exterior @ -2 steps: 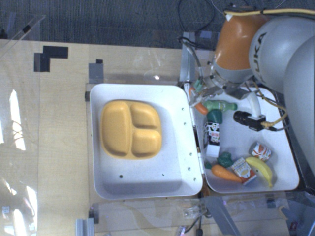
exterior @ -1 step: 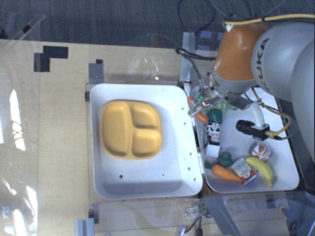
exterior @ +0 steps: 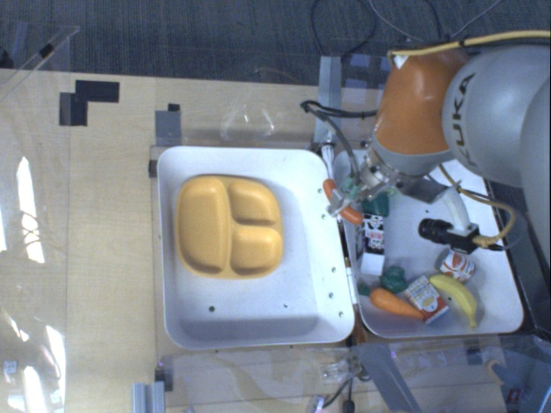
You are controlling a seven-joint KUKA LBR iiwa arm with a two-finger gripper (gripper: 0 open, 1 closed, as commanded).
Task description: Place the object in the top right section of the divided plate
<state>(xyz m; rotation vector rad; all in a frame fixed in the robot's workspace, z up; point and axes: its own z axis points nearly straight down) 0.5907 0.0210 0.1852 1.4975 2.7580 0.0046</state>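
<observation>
1. The yellow moulded-plastic divided plate (exterior: 230, 226) lies in the left shallow white bin (exterior: 258, 325), well to the left of the gripper.
2. The gripper (exterior: 344, 203) hangs over the seam between the bins, clenched on a small orange carrot-shaped toy (exterior: 342, 205) (partly hidden).
3. Below it, in the right white bin (exterior: 508, 312), lie a larger orange carrot (exterior: 394, 303) and a yellow plastic banana (exterior: 456, 297).

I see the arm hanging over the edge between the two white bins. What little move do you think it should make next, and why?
Probably a short move left, toward the yellow divided plate. The gripper sits above the wall between the bins with a small orange object at its tip, though I cannot tell whether it is truly gripped. The plate's top right section lies left of there, in the left bin.
</observation>
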